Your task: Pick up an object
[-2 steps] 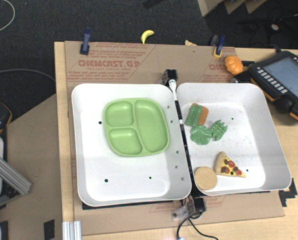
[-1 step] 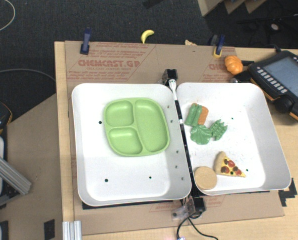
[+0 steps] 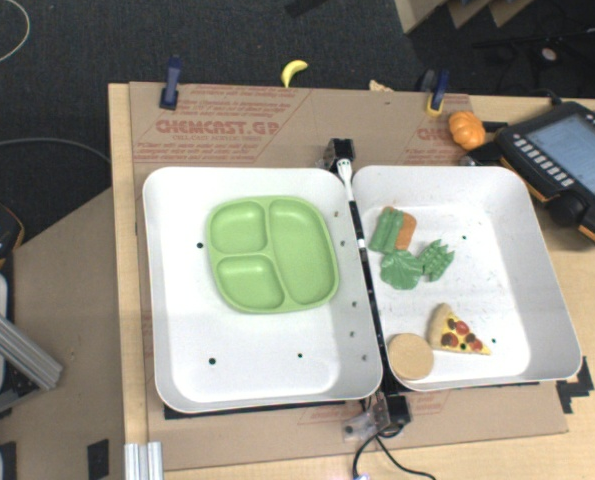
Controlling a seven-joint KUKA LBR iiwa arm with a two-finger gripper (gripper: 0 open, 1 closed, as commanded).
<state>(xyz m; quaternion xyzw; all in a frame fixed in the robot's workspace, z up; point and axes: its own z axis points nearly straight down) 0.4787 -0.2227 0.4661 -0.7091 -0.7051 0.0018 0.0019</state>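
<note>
Camera view looks down on a green divided plate (image 3: 273,254) with three compartments, lying flat near the middle of the left white bin (image 3: 177,348); every place below is given from that plate. Just to its right, past the seam where the two rims meet, is the right white bin (image 3: 517,228), which holds all the loose pieces for picking. Nearest the plate's upper right corner lies a toy carrot (image 3: 395,230), green on one side and orange on the other. Below it, level with the plate's middle, is a dark green leafy piece (image 3: 401,269), with a second, spikier leafy piece (image 3: 437,258) touching it on the side away from the plate. Right of and below the plate's lower edge a tan round disc (image 3: 411,356) rests against the bin's near wall, and a toy pizza slice (image 3: 457,332) lies just beyond it. Above the plate, outside both bins, a yellow banana (image 3: 294,70) sits at the bench's far edge. How the gripper stands, released or clenched, cannot be told.
</note>
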